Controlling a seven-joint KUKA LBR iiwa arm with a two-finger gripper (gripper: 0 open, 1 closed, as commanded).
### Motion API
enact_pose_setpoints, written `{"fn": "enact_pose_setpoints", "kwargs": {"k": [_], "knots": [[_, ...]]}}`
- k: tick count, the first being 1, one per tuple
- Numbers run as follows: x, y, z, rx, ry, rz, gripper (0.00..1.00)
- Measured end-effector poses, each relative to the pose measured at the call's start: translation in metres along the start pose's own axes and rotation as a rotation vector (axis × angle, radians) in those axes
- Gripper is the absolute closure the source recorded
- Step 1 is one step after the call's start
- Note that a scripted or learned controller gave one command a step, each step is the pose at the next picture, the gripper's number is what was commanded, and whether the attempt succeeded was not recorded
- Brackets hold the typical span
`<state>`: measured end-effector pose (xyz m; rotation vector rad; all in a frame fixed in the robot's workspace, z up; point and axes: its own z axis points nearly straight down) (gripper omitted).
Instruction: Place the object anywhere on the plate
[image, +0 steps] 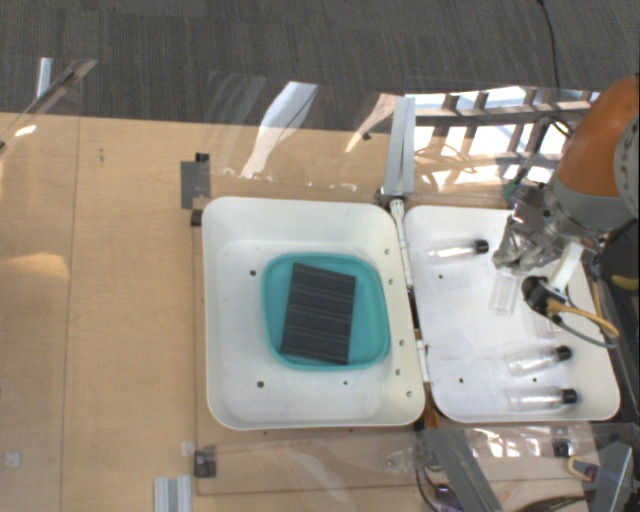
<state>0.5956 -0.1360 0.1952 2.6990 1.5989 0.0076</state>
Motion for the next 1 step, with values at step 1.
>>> {"fn": "enact_pose_setpoints", "kwargs": {"k": [1], "knots": [[0.0974, -0.0770, -0.0208, 0.002, 0.002, -0.044, 1.00]]}}
